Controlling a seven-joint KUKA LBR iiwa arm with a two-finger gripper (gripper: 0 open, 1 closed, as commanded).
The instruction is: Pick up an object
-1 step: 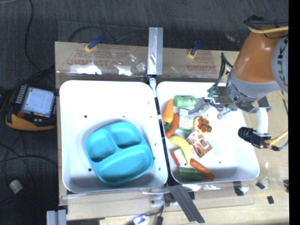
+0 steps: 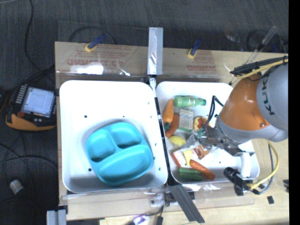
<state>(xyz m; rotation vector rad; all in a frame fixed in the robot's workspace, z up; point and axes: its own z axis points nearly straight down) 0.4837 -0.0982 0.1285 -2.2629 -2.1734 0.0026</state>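
probably light, hard plastic toy food, smooth and prone to slipping. heaped in the right bin (image 2: 243, 161): green bottle (image 2: 189, 101), carrot (image 2: 202, 169), yellow lemon (image 2: 176, 140), cucumber (image 2: 190, 174). gripper (image 2: 205, 137) low over the heap's middle; cannot tell its state. best taken across the carrot's narrow width, clear of neighbours. blue divided tray (image 2: 119, 152) alone in the left bin (image 2: 75, 107).

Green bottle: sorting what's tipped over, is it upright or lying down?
Lying down. The green bottle lies on its side along the right bin's far wall, cap toward the arm.
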